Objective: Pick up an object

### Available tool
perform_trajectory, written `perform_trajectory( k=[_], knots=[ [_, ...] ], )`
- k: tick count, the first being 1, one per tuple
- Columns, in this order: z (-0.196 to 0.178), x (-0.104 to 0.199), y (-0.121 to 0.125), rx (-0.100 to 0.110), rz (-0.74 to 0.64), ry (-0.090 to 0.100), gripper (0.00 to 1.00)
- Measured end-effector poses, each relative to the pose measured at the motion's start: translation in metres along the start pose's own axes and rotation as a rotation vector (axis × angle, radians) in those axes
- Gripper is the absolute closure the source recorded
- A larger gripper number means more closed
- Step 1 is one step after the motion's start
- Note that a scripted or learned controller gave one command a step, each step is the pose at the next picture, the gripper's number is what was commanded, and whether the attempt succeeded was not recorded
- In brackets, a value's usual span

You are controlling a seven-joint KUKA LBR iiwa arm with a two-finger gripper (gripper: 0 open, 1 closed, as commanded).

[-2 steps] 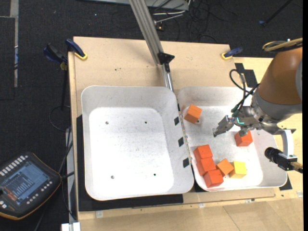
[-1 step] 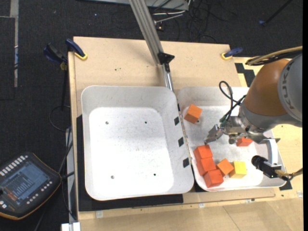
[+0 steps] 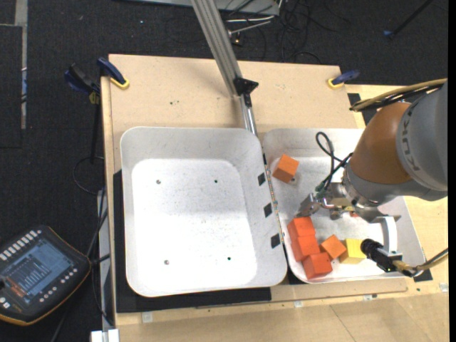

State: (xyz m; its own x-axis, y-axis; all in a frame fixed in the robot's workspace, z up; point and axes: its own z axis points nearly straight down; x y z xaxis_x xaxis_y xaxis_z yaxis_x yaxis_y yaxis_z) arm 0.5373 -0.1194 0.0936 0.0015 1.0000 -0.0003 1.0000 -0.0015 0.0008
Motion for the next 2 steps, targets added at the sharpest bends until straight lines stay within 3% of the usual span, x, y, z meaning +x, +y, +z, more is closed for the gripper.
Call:
perform_trajectory(
  k=[1,2],
  knots=[
    [-0.012,0.000,0.000,-0.002,-0.001,0.000,1.00],
    [-0.057,0.005,-0.003,-0.004,-0.004,-0.001,1.00]
  ],
)
